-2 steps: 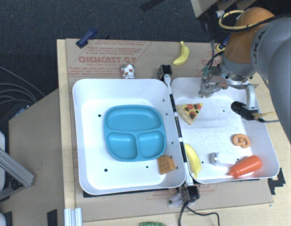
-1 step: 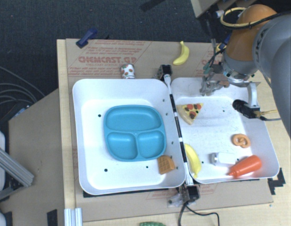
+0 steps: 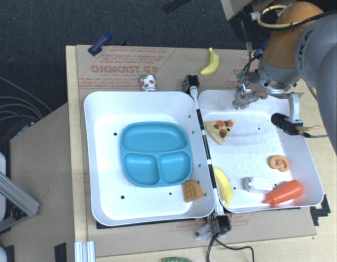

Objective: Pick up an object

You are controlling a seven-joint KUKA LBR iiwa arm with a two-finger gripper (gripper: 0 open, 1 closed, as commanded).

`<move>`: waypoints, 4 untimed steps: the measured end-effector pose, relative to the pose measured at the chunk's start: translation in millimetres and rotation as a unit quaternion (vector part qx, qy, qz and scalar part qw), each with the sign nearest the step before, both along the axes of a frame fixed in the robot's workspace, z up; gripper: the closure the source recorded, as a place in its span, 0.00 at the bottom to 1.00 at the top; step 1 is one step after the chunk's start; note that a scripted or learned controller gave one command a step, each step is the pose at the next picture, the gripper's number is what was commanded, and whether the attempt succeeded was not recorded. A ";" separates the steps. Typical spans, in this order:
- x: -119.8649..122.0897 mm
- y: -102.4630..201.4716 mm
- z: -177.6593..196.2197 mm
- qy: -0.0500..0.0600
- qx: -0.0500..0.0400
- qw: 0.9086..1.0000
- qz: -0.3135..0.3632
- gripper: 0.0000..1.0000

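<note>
From the overhead camera I read red print on the bench board (image 3: 125, 64): "CHEMCAST GP", with smaller lines I cannot make out; I count two white bins, the left bin (image 3: 97, 146) holding one blue divided plate (image 3: 155, 153) and one brown cracker (image 3: 192, 190) at its near right corner; the right bin (image 3: 307, 171) holds one pizza slice (image 3: 221, 130), tip towards the near edge, one pretzel (image 3: 278, 163), one orange carrot (image 3: 284, 192) lying left to right with its narrow end pointing left, one white tube (image 3: 258, 184) just beside it, and one banana (image 3: 223, 185) lying along the bin's left wall; a second banana (image 3: 210, 63) lies outside on the board; the gripper (image 3: 244, 98) hangs over the right bin's far edge, nothing between its fingers that I can see; spread or pressed together, I cannot tell.
</note>
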State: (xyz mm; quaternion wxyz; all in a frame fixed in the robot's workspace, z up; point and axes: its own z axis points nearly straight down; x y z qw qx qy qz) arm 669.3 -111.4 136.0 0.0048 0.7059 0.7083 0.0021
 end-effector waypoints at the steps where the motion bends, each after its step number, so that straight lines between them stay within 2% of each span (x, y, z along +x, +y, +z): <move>1: -2.3 50.9 89.9 0.004 0.002 1.000 -0.001 1.00; 2: -2.6 50.6 89.4 0.005 0.002 1.000 -0.001 0.00; 3: -60.7 14.0 22.7 0.006 0.002 1.000 -0.002 0.00; 4: -49.6 -15.4 -48.6 0.003 0.001 1.000 -0.002 0.00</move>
